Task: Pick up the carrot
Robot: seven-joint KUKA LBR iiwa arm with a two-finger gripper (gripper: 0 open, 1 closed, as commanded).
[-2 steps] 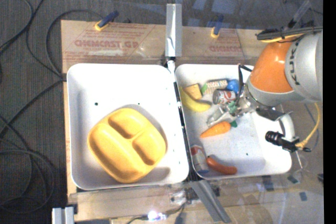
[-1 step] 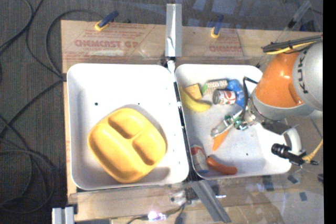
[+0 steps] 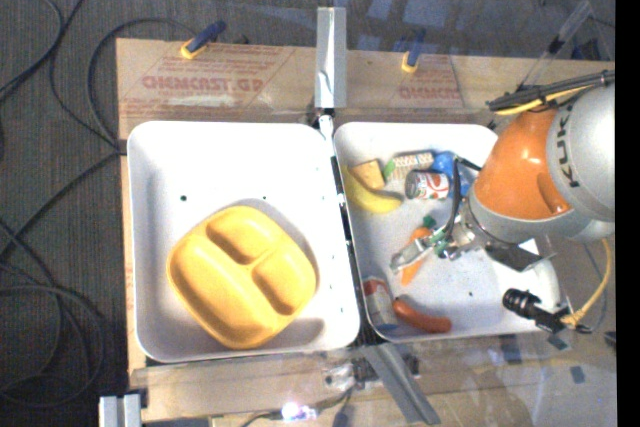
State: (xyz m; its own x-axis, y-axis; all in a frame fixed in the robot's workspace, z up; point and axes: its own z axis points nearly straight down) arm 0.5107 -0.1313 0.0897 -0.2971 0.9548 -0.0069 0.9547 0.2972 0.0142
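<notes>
While the grey arm with its large orange band (image 3: 520,180) reaches in from the right side of the camera view, its tool (image 3: 432,243) hangs low over the middle of the right white shallow bin (image 3: 480,310). The small orange carrot (image 3: 436,238) lies directly under the tool, near the middle of this bin, and the metal parts of the tool cover a part of it. The tool touches the carrot or is very close to it, but I cannot tell whether the tool is wide or narrow, and I cannot tell if the carrot is between its parts.

In the same bin, a yellow banana (image 3: 372,198) lies in the upper left area, close to the wall between the two bins. Just beside it, to the right, lies a small can with a red and white label (image 3: 430,184), on its side, and above the can there is a flat packet with a blue end (image 3: 418,160). A red-brown sausage (image 3: 422,317) lies near the lower wall of this bin, well below the carrot.

The left white shallow bin (image 3: 160,155) carries a yellow plastic tray with three compartments (image 3: 243,275), which sits in its lower half and is turned at a slant.

Both bins stand side by side on the brown counter (image 3: 220,80), where two yellow and blue clamps (image 3: 201,39) hold its far edge.
</notes>
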